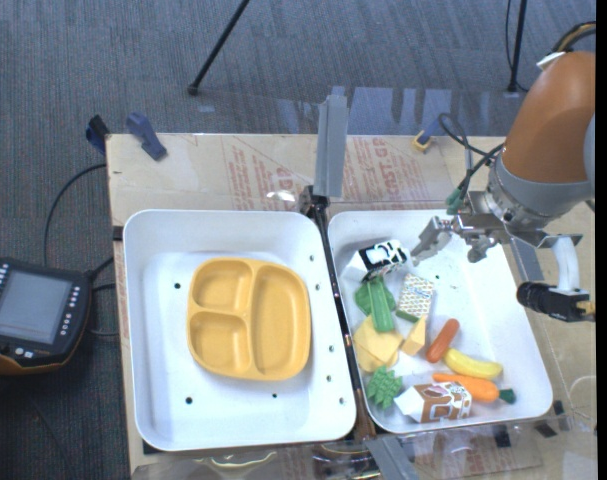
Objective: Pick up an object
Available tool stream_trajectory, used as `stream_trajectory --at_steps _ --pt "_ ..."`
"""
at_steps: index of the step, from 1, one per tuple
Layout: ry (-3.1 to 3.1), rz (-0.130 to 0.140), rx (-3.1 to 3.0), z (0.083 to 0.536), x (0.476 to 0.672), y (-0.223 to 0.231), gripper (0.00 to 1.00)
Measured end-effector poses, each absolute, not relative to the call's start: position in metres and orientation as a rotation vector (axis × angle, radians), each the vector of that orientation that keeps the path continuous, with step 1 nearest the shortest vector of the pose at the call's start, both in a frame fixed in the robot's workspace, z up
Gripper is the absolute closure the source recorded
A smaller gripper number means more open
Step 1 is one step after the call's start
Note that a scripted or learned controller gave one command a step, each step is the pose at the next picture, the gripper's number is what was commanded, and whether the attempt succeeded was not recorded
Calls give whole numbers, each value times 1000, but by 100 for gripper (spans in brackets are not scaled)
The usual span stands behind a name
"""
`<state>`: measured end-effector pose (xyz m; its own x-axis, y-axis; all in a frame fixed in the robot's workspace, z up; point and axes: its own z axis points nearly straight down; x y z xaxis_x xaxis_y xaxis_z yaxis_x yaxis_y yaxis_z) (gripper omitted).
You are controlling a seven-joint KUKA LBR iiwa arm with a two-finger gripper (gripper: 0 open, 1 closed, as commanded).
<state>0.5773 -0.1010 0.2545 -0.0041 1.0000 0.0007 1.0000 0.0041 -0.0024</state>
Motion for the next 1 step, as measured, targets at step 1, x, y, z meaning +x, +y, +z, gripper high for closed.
stream_trajectory --at_steps 1 --pt "-2433 6 -1973 130 545 -107 0"
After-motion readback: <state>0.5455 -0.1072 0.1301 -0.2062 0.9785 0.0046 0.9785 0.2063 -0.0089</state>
